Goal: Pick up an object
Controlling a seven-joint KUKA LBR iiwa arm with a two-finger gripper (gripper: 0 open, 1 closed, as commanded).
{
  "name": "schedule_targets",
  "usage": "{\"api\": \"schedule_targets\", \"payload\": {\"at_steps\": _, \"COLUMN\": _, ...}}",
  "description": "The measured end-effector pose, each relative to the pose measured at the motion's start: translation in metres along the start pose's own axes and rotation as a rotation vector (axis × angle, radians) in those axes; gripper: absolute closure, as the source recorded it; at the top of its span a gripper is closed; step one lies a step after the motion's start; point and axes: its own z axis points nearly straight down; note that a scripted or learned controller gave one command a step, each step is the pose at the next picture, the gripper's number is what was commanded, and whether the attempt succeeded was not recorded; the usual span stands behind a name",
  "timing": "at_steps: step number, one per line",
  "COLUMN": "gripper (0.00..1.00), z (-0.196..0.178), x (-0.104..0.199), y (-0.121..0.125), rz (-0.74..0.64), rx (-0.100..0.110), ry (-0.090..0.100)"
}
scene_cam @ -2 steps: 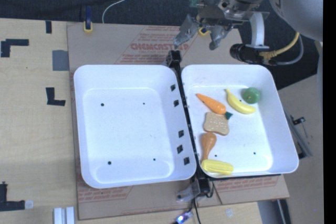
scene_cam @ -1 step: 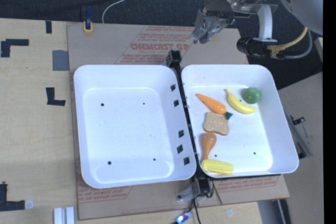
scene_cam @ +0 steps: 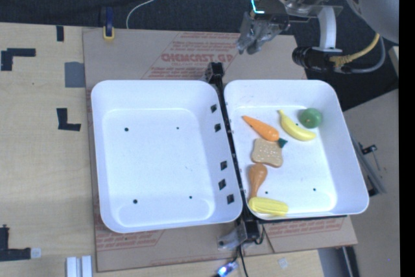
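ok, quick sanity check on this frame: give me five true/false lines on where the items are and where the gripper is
1. The banana lies in the right bin. True.
2. The slice of bread sits in the left bin. False: it is in the right bin, below the carrot.
3. The gripper hangs over the cardboard behind the bins. True.
4. The green ball touches the corn cob. False: the ball lies by the banana near the far wall, the cob by the near wall.
5. The gripper holds the carrot. False: the carrot lies in the right bin.
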Motion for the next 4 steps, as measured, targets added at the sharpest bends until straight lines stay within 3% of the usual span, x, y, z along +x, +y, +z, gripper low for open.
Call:
{"api": "schedule_targets", "payload": {"at_steps": 1, "gripper": 0.0, "z": 0.241, "x": 0.089, "y": -0.014, "rz": -0.001, "rx": 0.017, "ry": 0.001}}
{"api": "schedule_targets", "payload": {"at_steps": 2, "gripper": 0.0, "z": 0.107, "x": 0.023, "y": 0.012, "rz": 0.008, "rx": -0.016, "ry": 0.0}}
{"api": "schedule_targets", "payload": {"at_steps": 3, "gripper": 0.0, "z": -0.121, "x": 0.077, "y": 0.013, "rz": -0.002, "rx": -0.02, "ry": 0.006}}
{"api": "schedule_targets", "payload": {"at_steps": 4, "gripper": 0.0, "z": 0.101, "x": 0.087, "y": 0.025, "rz": 0.003, "rx": 0.016, "ry": -0.002}}
